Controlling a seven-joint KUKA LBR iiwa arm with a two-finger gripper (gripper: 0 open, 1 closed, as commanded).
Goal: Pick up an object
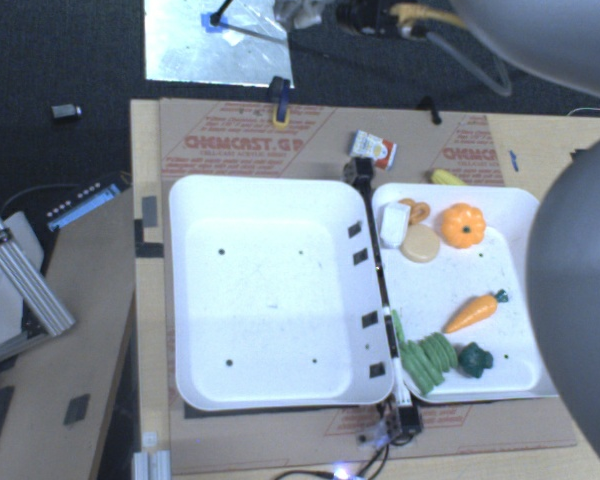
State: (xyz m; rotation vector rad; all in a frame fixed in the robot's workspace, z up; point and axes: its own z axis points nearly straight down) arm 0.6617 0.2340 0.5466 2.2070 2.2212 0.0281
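Left bin sits on the cardboard sheet, and the gripper is up at the top edge, well apart from both bins, blurred, can't tell if open or closed. Right bin holds the pickable objects: white piece touching a beige disc, pumpkin near the far wall, carrot mid-bin, green beans and broccoli at the near wall. Grey arm covers the bin's right side.
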